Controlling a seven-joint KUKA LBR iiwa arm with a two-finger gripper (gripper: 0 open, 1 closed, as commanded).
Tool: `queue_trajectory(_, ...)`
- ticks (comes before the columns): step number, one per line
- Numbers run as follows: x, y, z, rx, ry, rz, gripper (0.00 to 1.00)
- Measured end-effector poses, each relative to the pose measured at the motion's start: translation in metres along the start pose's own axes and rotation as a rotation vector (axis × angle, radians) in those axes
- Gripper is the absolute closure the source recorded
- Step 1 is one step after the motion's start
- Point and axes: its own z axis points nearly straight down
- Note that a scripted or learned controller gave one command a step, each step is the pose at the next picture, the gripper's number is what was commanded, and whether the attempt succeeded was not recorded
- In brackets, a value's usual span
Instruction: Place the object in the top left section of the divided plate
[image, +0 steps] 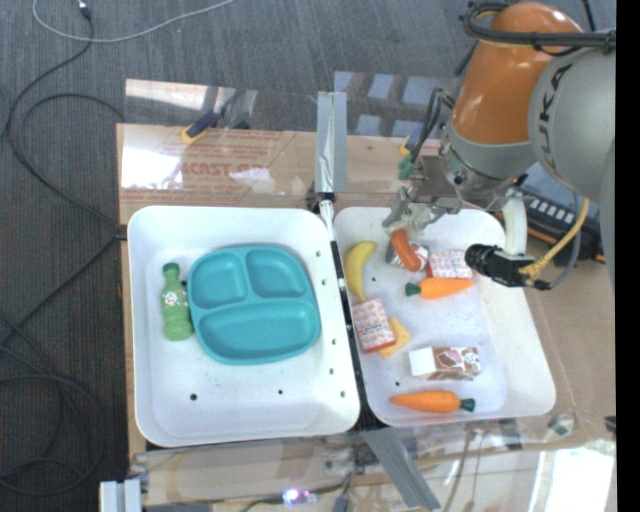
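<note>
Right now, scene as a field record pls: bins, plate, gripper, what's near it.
left bin: teal divided plate, sections bare; green bottle lying beside its left edge
right bin: banana, hot dog, two carrots, snack packets
gripper: over right bin's top, right above the hot dog
held: cannot tell
task state: nothing in plate's top left section yet

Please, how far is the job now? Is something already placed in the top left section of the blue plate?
Done: nothing yet; the divided plate in the left bin holds no item in any section. In hand: the gripper is low in the right bin, right at the hot dog, though a grasp cannot be confirmed. Left: lifting it, carrying it across, and placing it.
</note>
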Motion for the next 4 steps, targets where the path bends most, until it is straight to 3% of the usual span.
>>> queue_trajectory(1,-0.005,0.025,0.030,0.001,0.000,-0.011,1.00)
queue_trajectory(2,0.095,0.035,0.086,0.003,0.005,0.026,1.00)
queue_trajectory(3,0.172,0.020,0.126,0.004,0.003,0.048,1.00)
queue_trajectory(4,0.238,0.038,0.185,-0.020,0.004,-0.104,1.00)
